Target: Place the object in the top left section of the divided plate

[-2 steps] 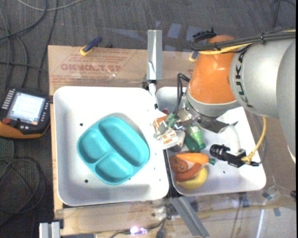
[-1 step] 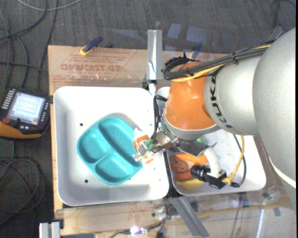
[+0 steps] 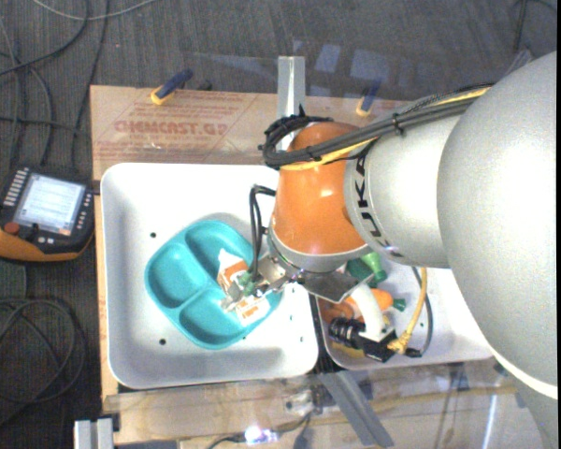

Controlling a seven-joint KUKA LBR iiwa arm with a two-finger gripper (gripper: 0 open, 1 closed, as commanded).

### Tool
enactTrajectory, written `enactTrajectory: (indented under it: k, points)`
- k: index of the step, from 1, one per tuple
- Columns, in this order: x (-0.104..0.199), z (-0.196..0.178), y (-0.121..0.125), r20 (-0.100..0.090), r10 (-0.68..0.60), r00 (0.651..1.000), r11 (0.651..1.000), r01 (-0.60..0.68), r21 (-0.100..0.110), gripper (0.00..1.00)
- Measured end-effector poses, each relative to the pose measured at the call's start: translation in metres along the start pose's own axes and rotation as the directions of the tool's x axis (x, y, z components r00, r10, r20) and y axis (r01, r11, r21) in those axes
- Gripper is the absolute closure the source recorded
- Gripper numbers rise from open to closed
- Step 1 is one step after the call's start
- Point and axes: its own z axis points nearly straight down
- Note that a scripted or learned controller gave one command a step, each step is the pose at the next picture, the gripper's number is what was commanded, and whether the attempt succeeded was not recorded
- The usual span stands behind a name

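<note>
Orange-and-white object [image 3: 236, 276] sits at the gripper [image 3: 246, 291] tip, over the right-hand part of the teal divided plate [image 3: 182, 288], near where its ridges meet, left of the frame's centre. The plate lies in the left white bin [image 3: 131, 213]. Whether the jaws are closed on the object or have let it go I cannot tell; the wrist hides them.

The target looks to be the section toward the upper left of the frame, and the object appears short of it. Doing this step well likely means carrying it up and left across the ridge, lowering until it rests flat inside that section, then releasing and lifting straight up so nothing drags. The right bin [image 3: 449, 340] holds other items [image 3: 369, 269], well clear of this move.
</note>
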Motion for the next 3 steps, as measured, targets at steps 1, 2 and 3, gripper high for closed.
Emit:
enactTrajectory:
  k: [1,2,3]
  points:
    - [0.000,0.000,0.000,-0.001,0.000,1.000,1.000,0.000,0.000,0.00]
    - [-0.010,0.037,-0.005,0.000,-0.069,0.998,0.998,0.069,-0.001,0.00]
    - [-0.041,-0.001,-0.006,0.001,-0.174,0.985,0.985,0.174,-0.003,0.00]
